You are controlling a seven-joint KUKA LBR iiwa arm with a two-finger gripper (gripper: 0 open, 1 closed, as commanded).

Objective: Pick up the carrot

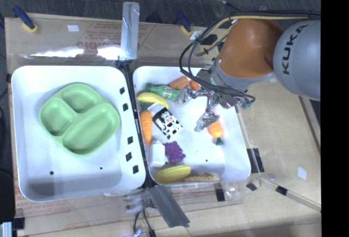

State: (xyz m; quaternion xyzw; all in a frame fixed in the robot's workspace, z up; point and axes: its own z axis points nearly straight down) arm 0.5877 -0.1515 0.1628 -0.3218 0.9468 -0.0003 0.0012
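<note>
A long orange carrot (146, 127) lies along the left wall of the right bin (234, 146), its tip pointing to the near side. A shorter orange vegetable with a green end (216, 131) lies near the bin's right side. My gripper (209, 119) hangs over the right bin, just up and left of that short vegetable and touching or nearly touching it. It stands well to the right of the long carrot. The orange-banded wrist (245, 48) covers the bin's far right corner.
The right bin also holds a yellow banana (152, 98), a green bottle (162, 90), a black-and-white cow toy (168, 123), purple grapes (174, 151), a corn cob (173, 172) and another orange piece (180, 83). A green divided plate (79, 117) sits in the left bin (27, 138).
</note>
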